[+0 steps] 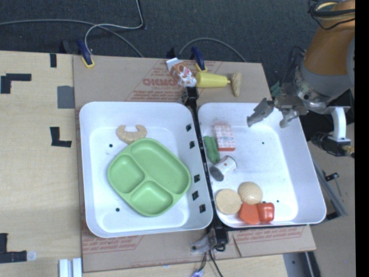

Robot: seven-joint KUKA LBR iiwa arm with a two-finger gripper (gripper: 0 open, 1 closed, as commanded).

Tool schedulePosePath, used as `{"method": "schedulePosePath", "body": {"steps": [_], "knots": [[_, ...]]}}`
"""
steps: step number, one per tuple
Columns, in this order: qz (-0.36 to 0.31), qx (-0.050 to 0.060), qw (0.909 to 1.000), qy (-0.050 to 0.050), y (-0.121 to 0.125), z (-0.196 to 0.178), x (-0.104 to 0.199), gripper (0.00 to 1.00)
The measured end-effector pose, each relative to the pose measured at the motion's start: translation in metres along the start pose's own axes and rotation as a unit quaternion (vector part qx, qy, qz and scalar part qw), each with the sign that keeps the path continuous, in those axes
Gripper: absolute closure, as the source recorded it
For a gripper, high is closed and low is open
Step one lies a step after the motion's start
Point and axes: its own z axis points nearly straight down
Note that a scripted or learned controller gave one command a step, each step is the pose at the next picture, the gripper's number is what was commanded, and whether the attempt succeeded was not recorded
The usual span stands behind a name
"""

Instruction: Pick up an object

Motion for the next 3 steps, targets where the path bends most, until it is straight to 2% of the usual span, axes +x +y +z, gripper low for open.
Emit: {"method": "schedulePosePath", "body": {"steps": [1, 2, 3], "knots": [[0.0, 0.002, 1.0, 0.0, 0.035, 0.086, 0.036, 0.0], [0.001, -0.001, 1.0, -0.001, 0.051, 0.173, 0.032, 0.0], [0.0, -0.001, 1.0, 0.0, 0.051, 0.163, 0.033, 1.0]]}}
